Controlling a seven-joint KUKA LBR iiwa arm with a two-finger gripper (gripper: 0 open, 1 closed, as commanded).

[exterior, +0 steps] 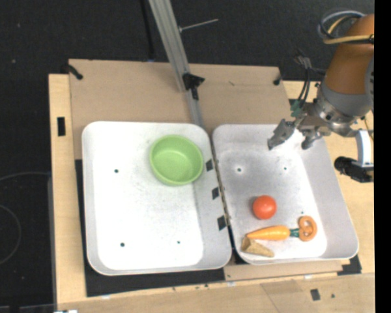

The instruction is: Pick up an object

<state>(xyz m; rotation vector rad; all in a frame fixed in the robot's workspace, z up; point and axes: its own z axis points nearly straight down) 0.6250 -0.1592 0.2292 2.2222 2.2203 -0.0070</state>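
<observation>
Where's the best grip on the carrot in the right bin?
Grip the carrot across the thick middle of its orange body, coming straight down, fingers closing front to back. It lies flat, running left to right, with a tan wedge close in front at its left and a pretzel-like piece at its green end, so the ends are crowded.

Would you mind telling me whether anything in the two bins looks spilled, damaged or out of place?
Nothing stands out. The green bowl sits upright in the left bin. The tomato, carrot, pretzel and bread piece lie near the right bin's front edge. The gripper hangs open above its far end.
</observation>
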